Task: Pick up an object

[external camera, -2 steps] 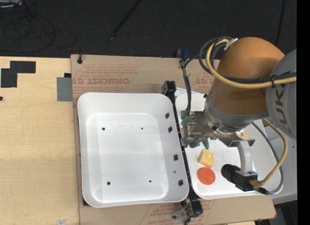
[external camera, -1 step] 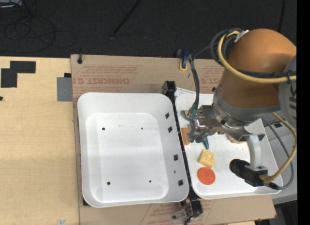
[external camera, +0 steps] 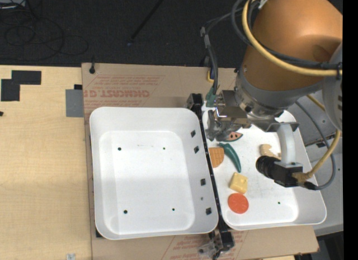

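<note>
Right of centre in the frame, the gripper (external camera: 215, 123) hangs over the upper left corner of the right bin (external camera: 291, 215), close to the wall it shares with the left bin (external camera: 106, 197). Whether the fingers are open or shut cannot be told; nothing is seen held between them.

Candidate objects lie in the right bin, below the gripper in the frame: a green curved piece (external camera: 232, 156), a small reddish piece (external camera: 234, 136) just above it, an orange wedge (external camera: 216, 156) against the bin's left wall, a pale yellow block (external camera: 239, 183), and a red disc (external camera: 239, 203) lowest of all. A tan piece (external camera: 265, 150) sits further right, beside a black fitting (external camera: 275, 170) on the arm.

The step in hand looks like the approach: the gripper is positioned over the cluster, and nothing appears to be lifted. The reddish and green pieces lie nearest. The next move likely calls for choosing one, centring over it, and descending without catching the bin wall or nudging neighbours, since the orange wedge and green piece sit just beside each other.
</note>
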`<state>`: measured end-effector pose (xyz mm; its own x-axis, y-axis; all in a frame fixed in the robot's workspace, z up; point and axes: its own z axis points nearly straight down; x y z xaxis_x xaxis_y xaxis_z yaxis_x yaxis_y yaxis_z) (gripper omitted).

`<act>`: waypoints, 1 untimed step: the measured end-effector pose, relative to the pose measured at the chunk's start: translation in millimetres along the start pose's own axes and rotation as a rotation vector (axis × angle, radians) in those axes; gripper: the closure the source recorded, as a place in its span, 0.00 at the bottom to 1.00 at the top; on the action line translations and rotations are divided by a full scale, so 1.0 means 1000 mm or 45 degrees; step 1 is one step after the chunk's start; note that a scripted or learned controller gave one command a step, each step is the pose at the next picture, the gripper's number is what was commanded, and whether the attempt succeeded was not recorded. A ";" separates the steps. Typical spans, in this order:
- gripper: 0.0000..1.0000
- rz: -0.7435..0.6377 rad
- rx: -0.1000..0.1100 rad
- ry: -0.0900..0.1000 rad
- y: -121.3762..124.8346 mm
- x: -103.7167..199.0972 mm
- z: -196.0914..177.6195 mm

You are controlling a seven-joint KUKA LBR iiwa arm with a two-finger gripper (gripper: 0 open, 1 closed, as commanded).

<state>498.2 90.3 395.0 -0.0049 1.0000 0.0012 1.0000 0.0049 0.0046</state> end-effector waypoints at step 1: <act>1.00 0.000 0.004 0.001 -0.023 0.029 -0.049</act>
<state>475.3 119.4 443.5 -0.0052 1.0000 0.0016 1.0000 0.0052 0.0016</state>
